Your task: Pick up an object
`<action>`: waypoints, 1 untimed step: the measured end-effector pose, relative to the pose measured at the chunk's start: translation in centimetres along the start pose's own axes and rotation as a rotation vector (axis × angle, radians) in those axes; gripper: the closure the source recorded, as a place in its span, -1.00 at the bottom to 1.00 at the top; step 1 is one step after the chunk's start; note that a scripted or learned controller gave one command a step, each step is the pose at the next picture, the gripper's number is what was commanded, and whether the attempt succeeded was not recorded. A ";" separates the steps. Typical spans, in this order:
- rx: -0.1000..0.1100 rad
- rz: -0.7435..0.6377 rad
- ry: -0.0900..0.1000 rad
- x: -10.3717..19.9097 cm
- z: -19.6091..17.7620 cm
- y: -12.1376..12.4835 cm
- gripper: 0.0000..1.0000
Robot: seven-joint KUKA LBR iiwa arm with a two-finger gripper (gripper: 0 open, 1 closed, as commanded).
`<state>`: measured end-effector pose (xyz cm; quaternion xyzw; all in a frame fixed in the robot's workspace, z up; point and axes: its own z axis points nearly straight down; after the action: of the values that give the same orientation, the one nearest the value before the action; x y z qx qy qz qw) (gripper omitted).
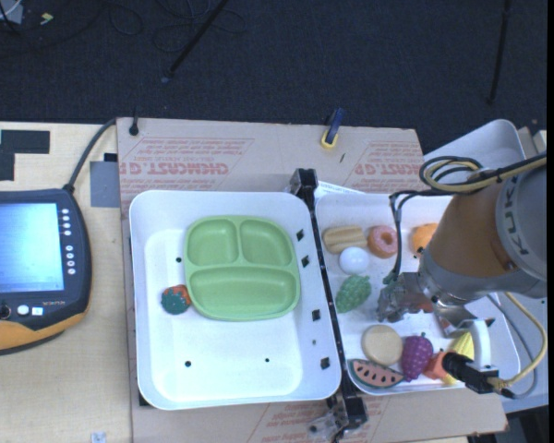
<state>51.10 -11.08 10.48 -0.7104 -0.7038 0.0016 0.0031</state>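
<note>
My gripper [394,301] hangs low over the middle of the right bin [325,247], under the orange-banded wrist. Around it lie toy foods: a green leafy piece [354,293] just to its left, a white egg [355,260], a tan bread roll [343,238], a pink donut [382,241], an orange fruit [423,236], a round beige cookie [381,343], purple grapes [416,353], a watermelon slice [377,375] and a yellow piece [463,344]. The wrist hides the fingertips.
The left bin [166,358] holds a green divided plate [242,268] and a small red and green toy [174,299] at the plate's left edge. A tablet with an orange rim [28,261] lies left of the bins. A black divider [316,275] separates the bins.
</note>
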 end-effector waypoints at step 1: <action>-0.008 -0.010 -0.002 0.9 -5.7 0.1 1.00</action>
<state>51.30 -10.22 16.18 -0.7069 -0.7073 -0.0007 -0.0003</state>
